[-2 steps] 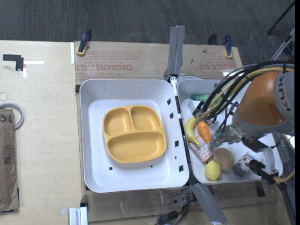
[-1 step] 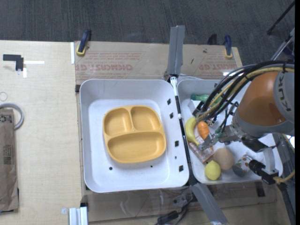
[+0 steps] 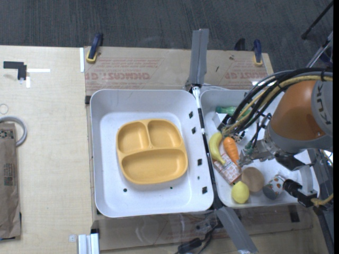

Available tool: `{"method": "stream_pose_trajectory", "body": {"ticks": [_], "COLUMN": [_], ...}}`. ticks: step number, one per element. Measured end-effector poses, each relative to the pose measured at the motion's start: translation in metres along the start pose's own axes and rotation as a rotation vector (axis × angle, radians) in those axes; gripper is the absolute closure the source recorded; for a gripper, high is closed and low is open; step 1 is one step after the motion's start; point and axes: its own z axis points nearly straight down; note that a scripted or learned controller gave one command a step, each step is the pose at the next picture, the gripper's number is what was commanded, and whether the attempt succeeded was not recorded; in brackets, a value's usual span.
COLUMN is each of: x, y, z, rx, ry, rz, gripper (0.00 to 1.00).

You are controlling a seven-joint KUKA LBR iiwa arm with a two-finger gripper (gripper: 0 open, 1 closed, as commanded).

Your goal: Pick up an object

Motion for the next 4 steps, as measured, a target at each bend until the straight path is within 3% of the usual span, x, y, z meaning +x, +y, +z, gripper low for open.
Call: {"method": "stream_pose_trajectory", "body": {"ticks": [1, 2, 3, 4], "x": [0.000, -0.019, -0.021, -0.061], "y": [0.000, 0.055, 0.055, 0.025], "z": [0.000, 0.021, 0.012, -0.090], "rx": [0.000, 0.003, 0.004, 0.002], "ry": [0.000, -0.001, -0.002, -0.002], "rz": [-0.001, 0.057, 0.057, -0.141], "gripper": [0.00, 0.00, 1.00, 1.00]}}
